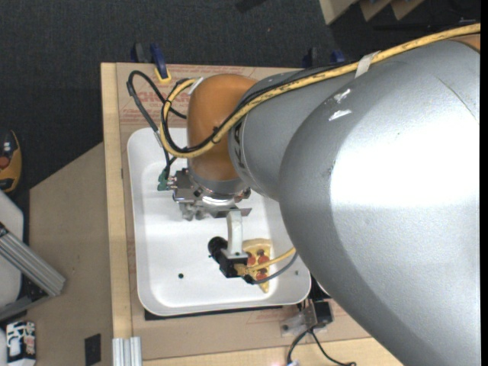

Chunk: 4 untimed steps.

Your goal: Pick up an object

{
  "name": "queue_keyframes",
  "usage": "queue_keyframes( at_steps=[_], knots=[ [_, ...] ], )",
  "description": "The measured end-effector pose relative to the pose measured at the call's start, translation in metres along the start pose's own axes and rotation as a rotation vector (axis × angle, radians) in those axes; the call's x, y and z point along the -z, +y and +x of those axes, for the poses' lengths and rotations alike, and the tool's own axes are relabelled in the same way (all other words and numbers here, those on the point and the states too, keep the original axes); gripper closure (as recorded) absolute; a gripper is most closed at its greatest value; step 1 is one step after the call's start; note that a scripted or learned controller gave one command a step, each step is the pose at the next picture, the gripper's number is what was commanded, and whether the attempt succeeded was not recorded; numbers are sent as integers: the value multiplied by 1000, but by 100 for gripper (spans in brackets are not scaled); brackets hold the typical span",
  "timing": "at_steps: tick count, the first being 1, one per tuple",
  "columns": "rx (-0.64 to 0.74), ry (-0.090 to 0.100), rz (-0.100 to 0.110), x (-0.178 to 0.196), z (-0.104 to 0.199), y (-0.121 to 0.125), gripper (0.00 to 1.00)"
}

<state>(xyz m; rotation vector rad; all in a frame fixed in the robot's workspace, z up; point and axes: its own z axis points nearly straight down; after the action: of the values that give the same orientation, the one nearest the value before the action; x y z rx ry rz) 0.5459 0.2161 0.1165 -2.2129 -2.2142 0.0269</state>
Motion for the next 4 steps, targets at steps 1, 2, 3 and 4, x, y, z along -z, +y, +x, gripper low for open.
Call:
queue_keyframes(
  at_steps=[1,2,3,4],
  knots=[
    [4,12,-31,145,10,-41,100],
    [1,12,-41,342,7,-9,100],
    [-2,-2,-4,182,7,3,100],
    [2,13,-40,418,6,-22,100]
  ],
)
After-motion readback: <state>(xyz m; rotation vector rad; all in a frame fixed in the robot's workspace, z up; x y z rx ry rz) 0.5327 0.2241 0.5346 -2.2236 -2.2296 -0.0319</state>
